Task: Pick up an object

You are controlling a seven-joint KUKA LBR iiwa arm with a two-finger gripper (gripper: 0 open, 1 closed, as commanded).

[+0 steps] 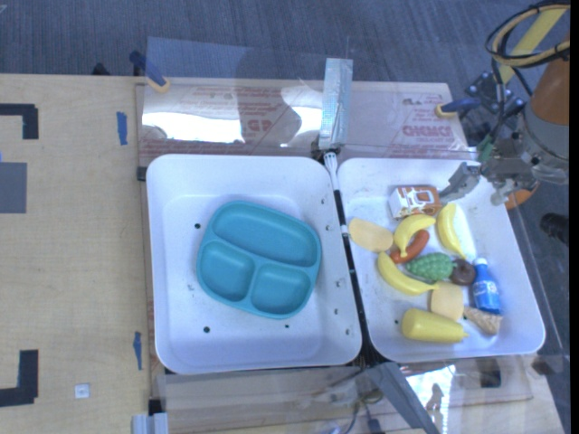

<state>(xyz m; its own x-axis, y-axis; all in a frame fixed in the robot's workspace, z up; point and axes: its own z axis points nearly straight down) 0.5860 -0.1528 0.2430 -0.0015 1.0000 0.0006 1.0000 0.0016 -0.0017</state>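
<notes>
The right bin holds a heap of toy food: an orange and white carton, two bananas, a yellow corn-like piece, a green bunch, a blue bottle, a pale cheese block and a yellow lump. My gripper hangs over the bin's far right corner, just right of the carton. It is open, with nothing between its fingers.
The left bin carries a blue divided plate. A pale flat slice lies by the rim shared by the two bins. A clear plastic sheet and an upright metal post stand behind the bins.
</notes>
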